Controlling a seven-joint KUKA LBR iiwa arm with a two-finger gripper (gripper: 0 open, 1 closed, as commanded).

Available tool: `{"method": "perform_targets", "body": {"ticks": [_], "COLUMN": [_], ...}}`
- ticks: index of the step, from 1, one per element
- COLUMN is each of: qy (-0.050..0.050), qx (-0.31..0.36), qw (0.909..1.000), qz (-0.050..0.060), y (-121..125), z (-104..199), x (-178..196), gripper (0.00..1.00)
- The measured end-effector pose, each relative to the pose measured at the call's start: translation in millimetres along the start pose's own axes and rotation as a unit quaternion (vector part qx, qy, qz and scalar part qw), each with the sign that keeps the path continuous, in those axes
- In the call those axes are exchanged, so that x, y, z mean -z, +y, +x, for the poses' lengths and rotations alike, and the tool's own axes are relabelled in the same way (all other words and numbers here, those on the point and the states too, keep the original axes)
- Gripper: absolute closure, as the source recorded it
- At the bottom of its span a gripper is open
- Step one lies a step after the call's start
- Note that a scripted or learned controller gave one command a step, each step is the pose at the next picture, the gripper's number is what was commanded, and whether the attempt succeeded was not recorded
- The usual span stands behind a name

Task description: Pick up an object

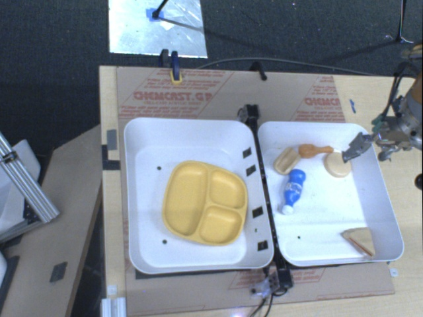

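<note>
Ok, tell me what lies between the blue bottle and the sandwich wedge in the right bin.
Camera view: bare white bin floor between the blue bottle and the sandwich wedge.

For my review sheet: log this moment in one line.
gripper: over right bin far edge, beside round cream piece | holding: nothing seen | blue bottle: lying in bin

Two white bins, the left [142,177] and the right [377,197], look like smooth, slightly glossy plastic. A yellow divided plate [205,203] has a satin plastic sheen, as does a blue-and-white bottle [292,189]. The bench sheet [198,91] beneath appears matt brown cardboard with red print. A shiny, metallic-looking sheet [132,18] lies on dark, rough carpet [46,58].
</note>
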State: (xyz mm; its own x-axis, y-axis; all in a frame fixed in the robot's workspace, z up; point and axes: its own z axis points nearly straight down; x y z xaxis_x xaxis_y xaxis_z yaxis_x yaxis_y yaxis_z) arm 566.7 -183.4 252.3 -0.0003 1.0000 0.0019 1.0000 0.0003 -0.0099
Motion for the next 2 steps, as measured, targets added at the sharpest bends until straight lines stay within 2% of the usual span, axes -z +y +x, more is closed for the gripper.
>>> {"method": "perform_targets", "body": {"ticks": [1,2], "qy": [-0.001,-0.001], "qx": [0.002,0.001], "qw": [1.0,1.0], "qz": [-0.006,-0.004], "y": [2,3], "z": [1,2], "x": [7,-35], "gripper": [0.0,0.0]}}
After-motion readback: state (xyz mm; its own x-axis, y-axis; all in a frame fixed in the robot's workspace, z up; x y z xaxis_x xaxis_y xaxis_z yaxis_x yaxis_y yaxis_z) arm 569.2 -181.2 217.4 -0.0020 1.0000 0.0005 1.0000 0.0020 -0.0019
